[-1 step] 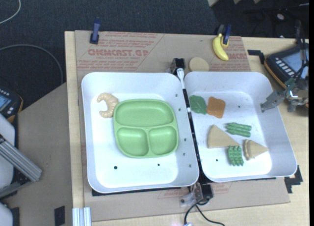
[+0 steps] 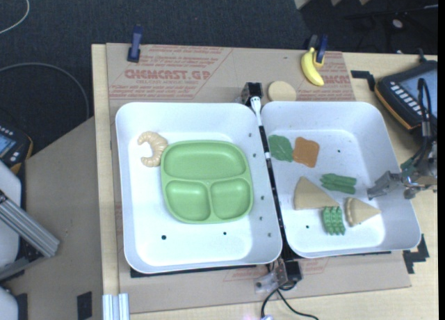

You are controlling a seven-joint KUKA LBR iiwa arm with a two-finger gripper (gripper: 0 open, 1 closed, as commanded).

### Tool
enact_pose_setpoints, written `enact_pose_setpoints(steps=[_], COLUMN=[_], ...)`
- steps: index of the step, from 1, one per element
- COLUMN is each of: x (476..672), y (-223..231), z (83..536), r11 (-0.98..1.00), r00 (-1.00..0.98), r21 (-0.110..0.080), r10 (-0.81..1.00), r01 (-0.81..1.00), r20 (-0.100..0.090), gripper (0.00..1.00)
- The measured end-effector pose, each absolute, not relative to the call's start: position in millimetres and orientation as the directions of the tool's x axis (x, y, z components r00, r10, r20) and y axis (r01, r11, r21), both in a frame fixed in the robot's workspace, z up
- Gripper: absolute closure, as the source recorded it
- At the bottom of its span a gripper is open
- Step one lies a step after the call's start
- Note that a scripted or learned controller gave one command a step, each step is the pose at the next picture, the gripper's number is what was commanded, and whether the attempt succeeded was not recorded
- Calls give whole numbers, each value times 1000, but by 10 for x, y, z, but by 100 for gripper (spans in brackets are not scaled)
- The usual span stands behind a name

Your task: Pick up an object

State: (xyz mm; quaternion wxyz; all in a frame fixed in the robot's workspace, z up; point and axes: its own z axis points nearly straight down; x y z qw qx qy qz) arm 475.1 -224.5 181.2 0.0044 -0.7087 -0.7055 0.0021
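Note:
The right bin [image 2: 361,118] holds several toy food pieces: a dark green leaf [image 2: 281,147], an orange square [image 2: 306,152], a green bean pod [image 2: 338,183], a large tan wedge [image 2: 311,195], a ridged green piece [image 2: 334,220] and a smaller tan wedge [image 2: 361,210]. My gripper [image 2: 386,185] reaches in low over the right bin's right side. It sits just above and to the right of the smaller tan wedge, and I see nothing held in it.
The left bin [image 2: 139,172] holds a green divided plate [image 2: 206,179] and a tan croissant [image 2: 151,147]. Behind the bins lie a banana [image 2: 312,68] and a tan disc [image 2: 281,90]. An orange-edged black device [image 2: 407,92] sits at the right.

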Motion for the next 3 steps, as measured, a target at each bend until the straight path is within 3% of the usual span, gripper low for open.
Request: enact_pose_setpoints(steps=[1, 2, 3], x=[4800, 4822, 4848], y=[-2244, -2237, -1754], z=[1955, 910, 921], r11=[-1, -1, 0], r00=[1, 1, 1], r21=[4, 7, 21], r10=[1000, 1000, 1000], r01=[1000, 1000, 1000], r20=[-3, -1, -14], gripper=[100, 100, 100])
